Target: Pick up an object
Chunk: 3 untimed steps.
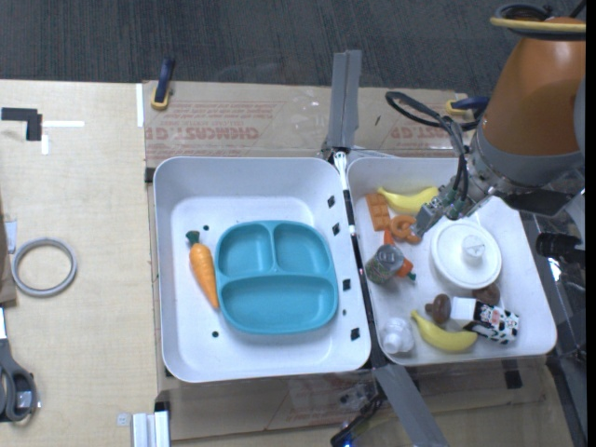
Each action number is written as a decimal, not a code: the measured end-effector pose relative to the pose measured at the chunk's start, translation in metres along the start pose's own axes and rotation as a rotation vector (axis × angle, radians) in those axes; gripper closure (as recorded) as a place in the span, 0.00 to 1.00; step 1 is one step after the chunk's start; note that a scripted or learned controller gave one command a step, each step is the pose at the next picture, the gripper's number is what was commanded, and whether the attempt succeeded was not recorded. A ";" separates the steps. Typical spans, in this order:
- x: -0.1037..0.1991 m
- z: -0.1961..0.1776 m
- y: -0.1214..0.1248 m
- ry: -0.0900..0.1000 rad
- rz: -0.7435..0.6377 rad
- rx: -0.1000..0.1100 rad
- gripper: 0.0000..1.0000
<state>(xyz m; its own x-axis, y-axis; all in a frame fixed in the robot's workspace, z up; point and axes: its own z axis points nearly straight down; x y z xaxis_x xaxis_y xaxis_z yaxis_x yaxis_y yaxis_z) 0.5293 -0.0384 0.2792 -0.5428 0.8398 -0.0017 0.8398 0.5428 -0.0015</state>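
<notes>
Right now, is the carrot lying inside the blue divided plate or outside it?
Outside. The carrot lies flat on the left bin's white floor, along the left rim of the blue divided plate, with none of it in a compartment.

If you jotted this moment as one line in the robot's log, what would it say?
arm: over right bin | gripper: beside white round lid, near banana | left bin: carrot beside blue tray
</notes>
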 end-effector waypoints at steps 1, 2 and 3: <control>0.030 0.089 -0.042 0.003 0.300 0.003 1.00; -0.052 0.140 -0.043 0.001 0.320 0.002 1.00; -0.046 0.088 0.021 0.000 0.694 0.002 1.00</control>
<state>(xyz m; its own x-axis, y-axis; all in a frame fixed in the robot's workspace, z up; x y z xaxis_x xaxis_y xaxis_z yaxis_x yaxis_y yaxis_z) 0.5719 -0.0660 0.1912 0.1195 0.9928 -0.0025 0.9928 -0.1195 -0.0020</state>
